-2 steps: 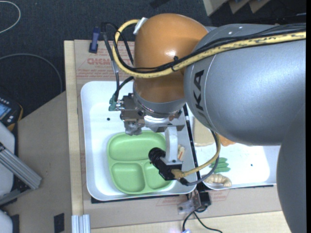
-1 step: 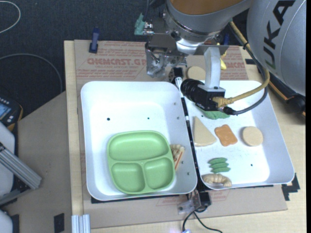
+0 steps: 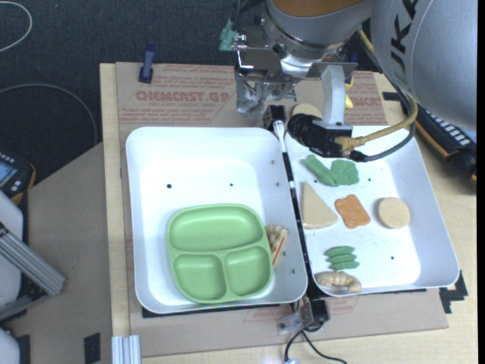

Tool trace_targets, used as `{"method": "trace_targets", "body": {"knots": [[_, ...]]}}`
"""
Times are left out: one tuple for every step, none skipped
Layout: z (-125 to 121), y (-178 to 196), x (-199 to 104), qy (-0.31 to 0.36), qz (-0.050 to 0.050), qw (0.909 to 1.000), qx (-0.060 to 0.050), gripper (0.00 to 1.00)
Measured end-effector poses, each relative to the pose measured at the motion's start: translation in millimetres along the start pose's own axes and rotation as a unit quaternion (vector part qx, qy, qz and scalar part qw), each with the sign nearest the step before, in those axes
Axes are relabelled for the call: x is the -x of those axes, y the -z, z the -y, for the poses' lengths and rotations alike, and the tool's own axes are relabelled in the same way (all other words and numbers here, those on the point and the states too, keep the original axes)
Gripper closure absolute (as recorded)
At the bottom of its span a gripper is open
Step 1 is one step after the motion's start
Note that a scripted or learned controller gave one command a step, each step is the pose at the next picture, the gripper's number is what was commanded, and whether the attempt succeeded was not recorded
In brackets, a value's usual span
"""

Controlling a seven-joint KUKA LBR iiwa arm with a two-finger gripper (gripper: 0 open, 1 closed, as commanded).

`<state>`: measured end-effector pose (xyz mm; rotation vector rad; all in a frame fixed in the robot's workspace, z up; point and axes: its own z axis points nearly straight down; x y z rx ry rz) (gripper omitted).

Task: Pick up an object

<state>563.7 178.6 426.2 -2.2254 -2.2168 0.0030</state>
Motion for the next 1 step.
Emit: {"method": "trace_targets", "body": {"knots": [[48.0, -59.6, -49.0, 0.005, 0.000, 1.0000, -0.004, 1.00]]}}
